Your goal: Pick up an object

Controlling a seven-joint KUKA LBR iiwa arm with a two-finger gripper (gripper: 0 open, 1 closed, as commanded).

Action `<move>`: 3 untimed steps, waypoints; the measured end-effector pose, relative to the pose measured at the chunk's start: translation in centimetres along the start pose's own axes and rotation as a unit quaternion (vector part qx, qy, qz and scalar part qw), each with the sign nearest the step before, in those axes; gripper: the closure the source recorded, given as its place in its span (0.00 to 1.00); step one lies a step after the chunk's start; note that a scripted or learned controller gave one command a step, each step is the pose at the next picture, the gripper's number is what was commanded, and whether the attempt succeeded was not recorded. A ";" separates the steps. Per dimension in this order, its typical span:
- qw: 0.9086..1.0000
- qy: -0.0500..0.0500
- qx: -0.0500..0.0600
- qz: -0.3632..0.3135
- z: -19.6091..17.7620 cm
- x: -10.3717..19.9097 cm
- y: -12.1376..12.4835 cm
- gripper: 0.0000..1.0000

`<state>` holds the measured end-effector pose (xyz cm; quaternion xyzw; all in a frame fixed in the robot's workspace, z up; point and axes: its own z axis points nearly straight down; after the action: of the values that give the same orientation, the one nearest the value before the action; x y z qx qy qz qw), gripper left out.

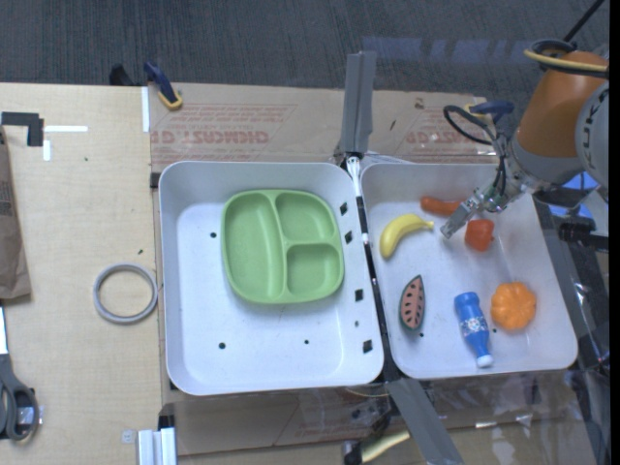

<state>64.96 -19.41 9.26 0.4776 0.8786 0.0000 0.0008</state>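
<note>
My grey two-finger gripper low in far part of right white bin, between small orange-red carrot-like piece on left and red block just right. Fingers too small and blurred: cannot tell whether spread or closed. Nothing visibly held, so pick seemingly not done. Yellow banana, watermelon slice, blue bottle, orange pumpkin-like toy lie on bin floor. Grasp and lift left.

bins: smooth glossy white plastic | green tray: matt plastic | bench: pale wood
</note>
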 end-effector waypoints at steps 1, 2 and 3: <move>1.000 -0.002 -0.002 0.002 -1.1 -0.1 0.1 1.00; 0.996 0.000 0.000 0.087 -6.8 4.7 4.2 1.00; 0.996 0.000 0.000 0.087 -6.8 4.7 4.2 0.00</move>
<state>65.95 -13.18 16.07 0.5525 0.8335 0.0001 0.0012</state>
